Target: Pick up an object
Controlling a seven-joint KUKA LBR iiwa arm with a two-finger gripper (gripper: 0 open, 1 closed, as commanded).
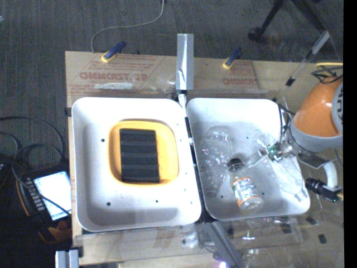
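Right shallow white bin (254, 108): small orange-labelled can (245, 191) lies near its front wall, left of clear crumpled plastic bottles (215, 149). Claw (273, 151) state cannot be told. Descending squarely over the can seems advisable.

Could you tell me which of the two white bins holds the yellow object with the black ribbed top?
The left bin holds the yellow object. The right bin holds clear plastic bottles and a small orange-labelled container instead.
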